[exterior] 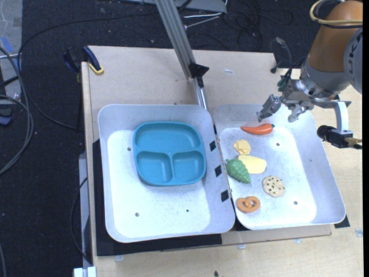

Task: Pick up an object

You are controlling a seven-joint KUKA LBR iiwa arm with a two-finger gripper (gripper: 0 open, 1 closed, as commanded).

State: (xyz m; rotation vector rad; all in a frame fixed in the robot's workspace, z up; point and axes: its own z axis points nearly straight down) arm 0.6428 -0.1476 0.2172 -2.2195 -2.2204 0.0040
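My gripper (281,112) hangs over the far end of the right bin (314,172), its two fingers spread apart and open with nothing between them. Just below and left of it an orange-red pepper (257,129) lies on the bin floor, apart from the fingers. Nearer the front lie a small yellow piece (242,148), a corn cob with a green husk (247,167), a chocolate-chip cookie (273,186) and a pretzel (248,204).
The left bin (121,206) holds a blue divided plate (170,153). A slanted metal pole (180,36) comes down to the gap between the bins at the back. A black fitting (334,134) sticks out beside the right bin's right rim.
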